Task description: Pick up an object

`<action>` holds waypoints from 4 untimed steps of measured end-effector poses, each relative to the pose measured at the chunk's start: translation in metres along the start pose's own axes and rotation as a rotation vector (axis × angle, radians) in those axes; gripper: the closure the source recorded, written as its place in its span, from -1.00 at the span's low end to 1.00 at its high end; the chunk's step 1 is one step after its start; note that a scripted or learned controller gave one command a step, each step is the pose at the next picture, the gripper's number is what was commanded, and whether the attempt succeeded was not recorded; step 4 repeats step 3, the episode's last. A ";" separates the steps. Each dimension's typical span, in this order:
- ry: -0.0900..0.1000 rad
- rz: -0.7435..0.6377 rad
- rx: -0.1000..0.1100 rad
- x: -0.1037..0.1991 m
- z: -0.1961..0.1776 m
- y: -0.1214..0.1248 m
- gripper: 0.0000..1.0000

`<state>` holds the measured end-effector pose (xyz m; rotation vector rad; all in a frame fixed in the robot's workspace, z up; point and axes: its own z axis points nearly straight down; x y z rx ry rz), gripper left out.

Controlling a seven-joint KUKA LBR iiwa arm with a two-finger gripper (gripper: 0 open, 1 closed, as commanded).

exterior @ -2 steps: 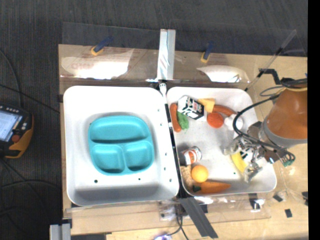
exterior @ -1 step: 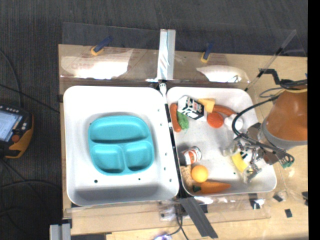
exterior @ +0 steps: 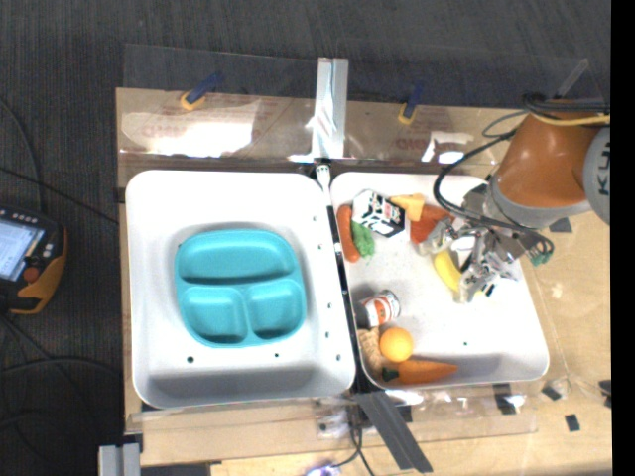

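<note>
My gripper [exterior: 474, 278] hangs low over the right bin [exterior: 516, 350], in its right middle part, below the orange wrist band. A yellow banana [exterior: 446, 269] lies just to the gripper's left, touching or nearly touching it. Nothing is visibly held. A red-orange piece [exterior: 427, 226] lies just up and left of the banana. Along the bin's front edge sit an orange ball [exterior: 396, 344] and a carrot [exterior: 429, 371]. A small can [exterior: 380, 308] lies above the ball.
A black-and-white box [exterior: 378, 212], a green item [exterior: 363, 242] and a red pepper [exterior: 344, 234] crowd the right bin's far left. The left bin [exterior: 149, 216] holds a teal divided tray [exterior: 241, 286]. A handheld device [exterior: 25, 256] sits off the bench at left.
</note>
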<state>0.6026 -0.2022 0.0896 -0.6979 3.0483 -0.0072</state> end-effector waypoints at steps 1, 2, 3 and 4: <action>0.004 0.015 -0.004 0.015 -0.001 0.050 -1.00; 0.000 0.040 -0.002 0.044 -0.002 0.043 -1.00; 0.005 0.215 0.001 0.028 -0.001 0.052 -1.00; 0.005 0.215 0.001 0.028 -0.001 0.052 -1.00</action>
